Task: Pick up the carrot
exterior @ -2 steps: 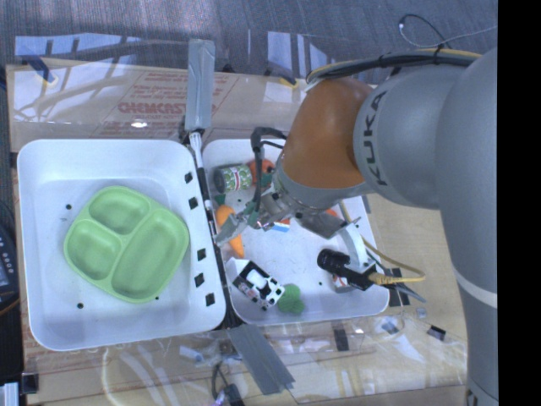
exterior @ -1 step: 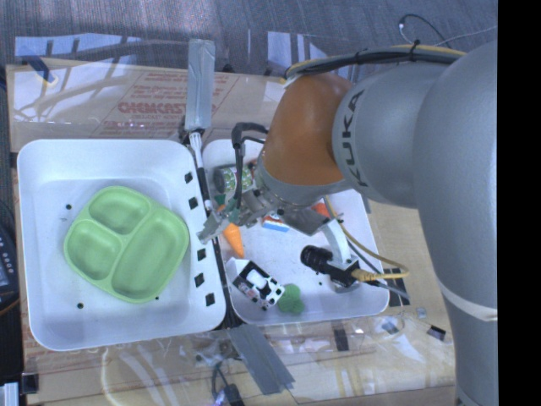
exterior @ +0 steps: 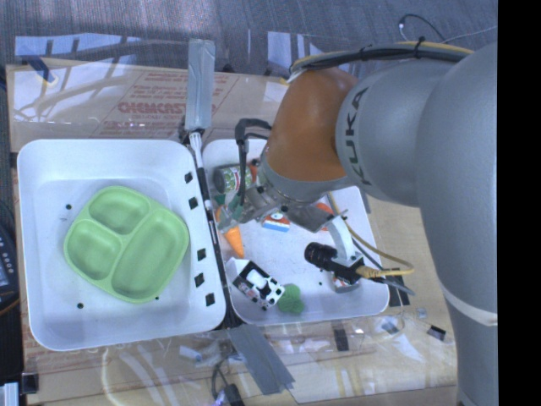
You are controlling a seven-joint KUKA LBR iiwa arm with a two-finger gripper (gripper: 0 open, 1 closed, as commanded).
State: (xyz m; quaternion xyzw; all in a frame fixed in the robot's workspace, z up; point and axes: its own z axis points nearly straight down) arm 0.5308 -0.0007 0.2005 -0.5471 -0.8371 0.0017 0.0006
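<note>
End effector [exterior: 254,197], grip state impossible to tell, crowds the right bin's [exterior: 372,307] left wall above the carrot [exterior: 236,242].

The arm [exterior: 439,134] was smooth grey with rounded, bulky links, and "KUKA" stood in dark letters on its side. A glossy orange band [exterior: 308,125] wrapped the section above the wrist. Black and yellow cables [exterior: 380,53] ran along its top, with more thin cables [exterior: 385,269] near a black fitting [exterior: 325,258].

"KUKA" on arm [exterior: 397,134]; "CHEMCAST" on cardboard [exterior: 127,100].
</note>
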